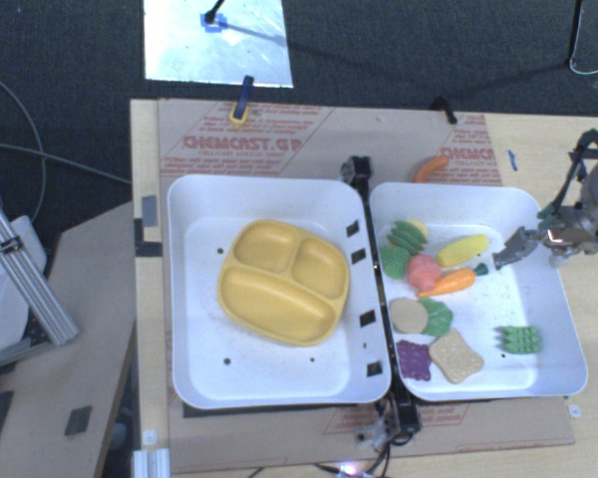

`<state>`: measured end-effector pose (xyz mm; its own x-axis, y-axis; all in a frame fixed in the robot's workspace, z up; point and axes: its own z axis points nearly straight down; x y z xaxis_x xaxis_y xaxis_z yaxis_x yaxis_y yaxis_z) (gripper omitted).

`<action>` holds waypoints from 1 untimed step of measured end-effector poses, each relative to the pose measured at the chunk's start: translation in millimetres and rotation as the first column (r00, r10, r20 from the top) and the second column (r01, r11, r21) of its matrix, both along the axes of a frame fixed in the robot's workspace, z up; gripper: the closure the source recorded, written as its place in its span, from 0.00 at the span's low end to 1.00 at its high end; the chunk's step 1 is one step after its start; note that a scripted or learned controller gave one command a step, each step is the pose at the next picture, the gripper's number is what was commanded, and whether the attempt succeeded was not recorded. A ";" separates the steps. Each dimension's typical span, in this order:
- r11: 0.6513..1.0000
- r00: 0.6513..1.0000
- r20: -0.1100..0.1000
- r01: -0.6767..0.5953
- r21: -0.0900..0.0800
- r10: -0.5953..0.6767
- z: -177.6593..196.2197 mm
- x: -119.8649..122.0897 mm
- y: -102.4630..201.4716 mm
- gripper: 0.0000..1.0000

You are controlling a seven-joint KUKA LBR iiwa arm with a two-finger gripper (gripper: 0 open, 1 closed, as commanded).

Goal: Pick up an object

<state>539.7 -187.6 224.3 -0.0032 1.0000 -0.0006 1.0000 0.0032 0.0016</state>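
So the gripper [505, 252] is coming in over the right-hand edge of the right bin [553, 297], dark metal fingers pointing toward the pile of toy food. Can't tell from this angle whether it's open or closed, it's too small and dark at the tip, and nothing is visibly between the fingers.

Closest to the tip is a yellow corn cob [463, 249], smooth plastic and stubby, just beside the tip on the side the gripper points at. Right below that is an orange carrot [448, 283], tapered and glossy, touching a round pinkish-red fruit [425, 270]. Further out past those are some green leafy pieces [409, 235] with ridged tops.

Below the gripper, nearer the camera, there's a green ribbed veggie [520, 340] sitting alone, well apart from the rest. Then a slice of toast [455, 356], tan and speckled, next to a bumpy purple grape bunch [414, 358], plus a flat beige oval cookie-looking thing [409, 315] with a green piece [439, 317] against it.

Both bins are shallow white plastic with rounded corners. The left bin [194, 297], far side from the gripper, holds a matte yellow divided plate [284, 280], three compartments, tilted a bit.

Outside the bins, an orange sausage-shaped thing [431, 167] lies on the cardboard-looking bench top [269, 137].
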 end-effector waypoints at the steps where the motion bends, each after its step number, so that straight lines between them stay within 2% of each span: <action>1: 1.000 1.000 -0.008 -0.004 0.005 0.004 -69.0 -50.8 66.3 0.00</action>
